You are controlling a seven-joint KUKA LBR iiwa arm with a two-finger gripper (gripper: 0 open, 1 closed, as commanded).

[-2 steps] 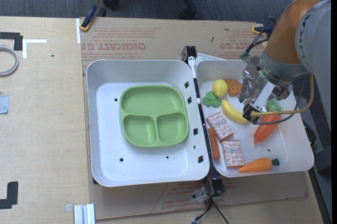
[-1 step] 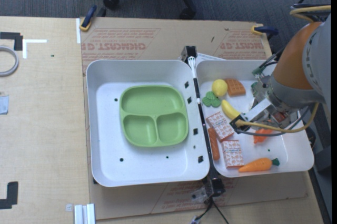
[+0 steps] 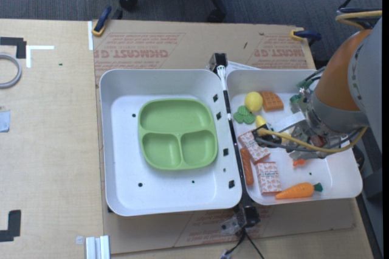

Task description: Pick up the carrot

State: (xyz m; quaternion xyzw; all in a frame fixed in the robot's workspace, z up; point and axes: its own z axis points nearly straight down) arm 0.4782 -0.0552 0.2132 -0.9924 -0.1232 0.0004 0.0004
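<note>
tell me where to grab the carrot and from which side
Take the carrot across its thick orange middle, coming straight down from above. It lies flat and lengthwise near the right bin's front wall, green top pointing right; the small box sits close to its narrow tip, so avoid that end.

Left bin (image 3: 115, 148) holds a green divided plate (image 3: 178, 133); right bin (image 3: 340, 182) holds a lemon (image 3: 253, 101), an orange cracker (image 3: 271, 101) and two cartons (image 3: 268, 177).

I see open floor around the carrot (image 3: 296, 191) on its upper side — only the red-and-white packet (image 3: 268, 177) crowds its left end, and the bin wall (image 3: 340, 194) runs just below.
</note>
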